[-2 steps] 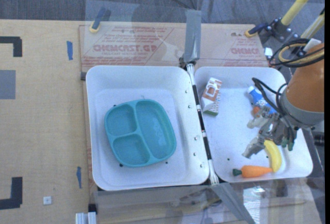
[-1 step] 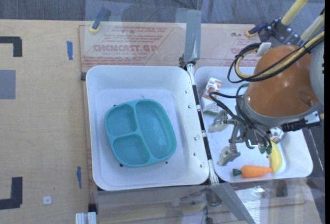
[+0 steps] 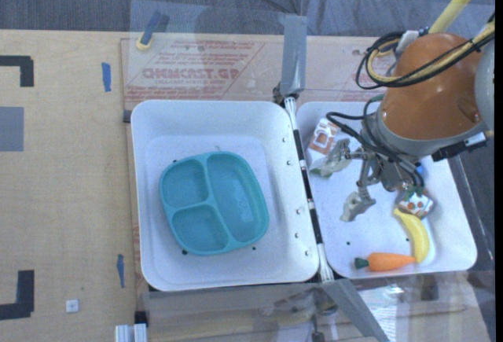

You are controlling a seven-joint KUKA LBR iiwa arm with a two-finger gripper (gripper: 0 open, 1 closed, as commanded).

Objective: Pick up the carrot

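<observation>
Two-finger metal gripper (image 3: 346,183) open, empty, above small orange carrot (image 3: 389,261) beside yellow banana (image 3: 416,234).

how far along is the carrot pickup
Nothing looks done yet: the carrot lies at the near edge of the right bin, beside the banana. The gripper hangs over the bin's middle, apart from the carrot. Reaching, grasping and lifting it remain.

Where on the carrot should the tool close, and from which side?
Mid-body of the carrot, from above, probably. It lies flat and lengthwise along the right bin's near wall, green end left. Its right tip sits at the banana, so fingers best straddle the narrow width left of there.
</observation>
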